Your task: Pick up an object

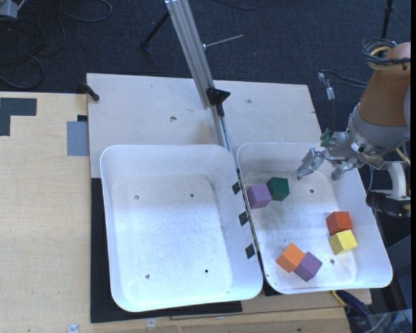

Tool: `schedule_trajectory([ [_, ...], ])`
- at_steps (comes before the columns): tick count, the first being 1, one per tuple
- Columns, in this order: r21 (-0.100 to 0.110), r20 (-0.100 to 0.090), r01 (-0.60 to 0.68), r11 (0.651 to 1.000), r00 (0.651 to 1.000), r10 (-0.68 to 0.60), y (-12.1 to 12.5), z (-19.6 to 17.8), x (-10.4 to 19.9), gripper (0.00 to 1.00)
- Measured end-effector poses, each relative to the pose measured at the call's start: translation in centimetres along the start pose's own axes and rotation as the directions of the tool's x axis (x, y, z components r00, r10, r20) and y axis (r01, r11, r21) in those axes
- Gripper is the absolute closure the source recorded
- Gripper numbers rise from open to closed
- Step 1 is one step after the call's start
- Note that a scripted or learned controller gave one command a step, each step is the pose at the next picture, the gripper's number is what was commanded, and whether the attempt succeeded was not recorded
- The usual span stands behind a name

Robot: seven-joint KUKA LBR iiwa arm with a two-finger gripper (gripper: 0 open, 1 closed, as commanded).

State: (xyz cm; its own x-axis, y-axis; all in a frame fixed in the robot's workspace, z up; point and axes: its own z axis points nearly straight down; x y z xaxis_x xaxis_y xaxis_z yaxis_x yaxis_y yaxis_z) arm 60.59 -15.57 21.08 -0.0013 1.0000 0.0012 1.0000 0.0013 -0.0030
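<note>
White plastic is being shown in 2 shallow bins on the bench: the left bin [125,186] and the right bin [374,272], set side by side. The grey arm [385,103] is being held over the right bin's upper right corner. Its gripper [320,166] is being held above the bin floor with the 2 fingers spread apart and nothing between them. 6 blocks are being kept in the right bin: a purple block [258,194] touching a green block [279,188] near the left wall, a red block [339,222] just above a yellow block [343,241], and an orange block [290,257] touching a second purple block [308,266].
</note>
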Motion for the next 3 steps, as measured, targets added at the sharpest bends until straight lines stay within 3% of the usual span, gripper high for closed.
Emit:
schedule_trajectory([
  [1, -0.003, 0.001, -0.001, 1.0, 1.0, 0.001, 3.1, 10.0, 0.7, 0.0],
  [2, -0.002, 0.001, -0.002, 1.0, 1.0, 0.002, -0.9, 12.0, -0.5, 0.0],
  [3, -0.004, 0.002, -0.003, 1.0, 1.0, 0.003, -6.0, 11.9, 2.6, 0.0],
])
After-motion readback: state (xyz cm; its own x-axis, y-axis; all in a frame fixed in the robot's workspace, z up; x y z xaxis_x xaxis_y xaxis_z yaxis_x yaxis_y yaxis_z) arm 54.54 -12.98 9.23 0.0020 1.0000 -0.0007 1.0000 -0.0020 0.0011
